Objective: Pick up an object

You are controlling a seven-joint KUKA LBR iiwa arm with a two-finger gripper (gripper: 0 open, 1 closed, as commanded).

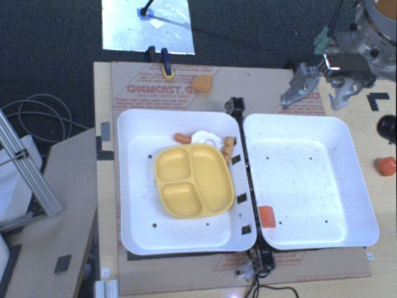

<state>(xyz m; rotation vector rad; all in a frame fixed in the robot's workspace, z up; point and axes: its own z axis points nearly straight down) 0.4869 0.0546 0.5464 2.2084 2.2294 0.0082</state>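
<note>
Gripper: metal two-finger gripper (317, 89) hovers above the right white bin's (347, 234) far edge, fingers spread, gripping nothing.
Tray: yellow three-compartment plastic tray (193, 180) lies flat in the left white bin (133, 228), long axis slanting toward far-right.
Cube: small orange block (266, 216), right bin's near-left corner.

Two white bins (298, 185), one yellow divided tray (192, 182), one orange block (266, 216).

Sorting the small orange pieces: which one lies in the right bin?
The orange block at the right bin's near-left corner; the other orange pieces lie elsewhere.
</note>
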